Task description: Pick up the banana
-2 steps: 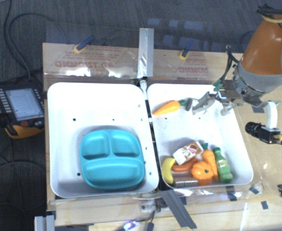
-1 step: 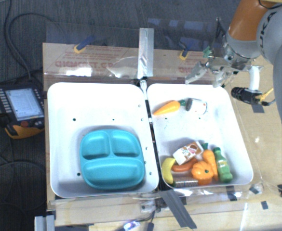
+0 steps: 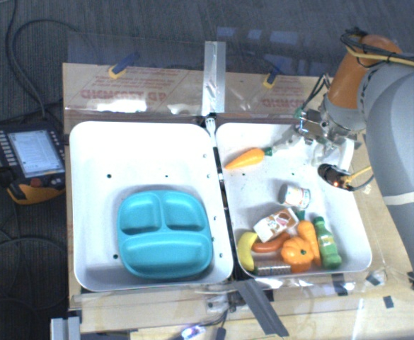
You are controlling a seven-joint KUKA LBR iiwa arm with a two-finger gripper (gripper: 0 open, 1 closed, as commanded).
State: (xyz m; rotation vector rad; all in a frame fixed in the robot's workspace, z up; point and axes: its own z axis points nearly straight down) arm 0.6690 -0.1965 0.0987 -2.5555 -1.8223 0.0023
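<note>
1. Pincer at the right bin's two o'clock corner; whether it is open or closed, I cannot tell.
2. Banana at seven o'clock, against the dividing wall, partly hidden under piled toys; open floor above.

I see dark grey carpet floor around the worktop; black cables cross it, a teach pendant lies left.

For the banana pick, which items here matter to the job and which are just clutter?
Job: banana at the right bin's near-left corner; pincer near that bin's far edge.

Clutter: carrot, small can, carton, green bottle, orange fruit, blue divided tray in the left bin.
</note>
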